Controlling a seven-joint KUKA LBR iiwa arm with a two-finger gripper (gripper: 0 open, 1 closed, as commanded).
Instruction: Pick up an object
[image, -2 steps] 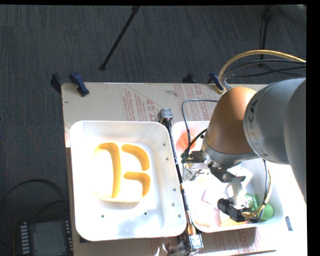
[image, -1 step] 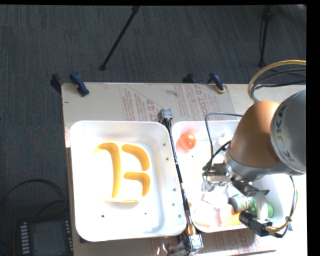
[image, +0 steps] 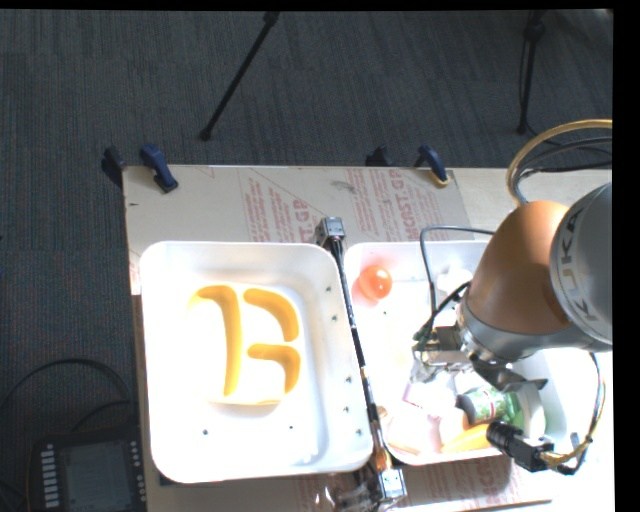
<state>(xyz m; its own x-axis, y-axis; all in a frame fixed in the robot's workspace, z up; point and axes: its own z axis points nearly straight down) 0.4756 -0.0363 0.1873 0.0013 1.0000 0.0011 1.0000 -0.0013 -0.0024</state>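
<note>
surface (image: 250, 205): pale board with red printed lettering, blue clamps (image: 157, 166) along its 12 o'clock edge, carrying two shallow white bins side by side.

left bin (image: 170, 300): white, holding yellow banana-shaped pieces (image: 250, 335) laid together near its centre, one long strip upright and curved ones to its 3 o'clock.

right bin (image: 400, 258): white, much of it covered by the arm; touching the left bin along a dark divider rail (image: 352, 320).

arm (image: 540, 285): grey with an orange band, entering from 3 o'clock, reaching down over the right bin's centre.

gripper (image: 432, 352): at the arm's 9 o'clock end, low over the right bin; whether it is apart or together cannot be told, and nothing is seen between it.

green bottle-like object (image: 490, 405): at the bin's 5 o'clock, beside a yellow-orange piece (image: 465, 438).

pink flat item (image: 420, 395): just at the gripper's 6 o'clock.

orange ball (image: 375, 282): at the right bin's 11 o'clock, well apart from the gripper.
</note>
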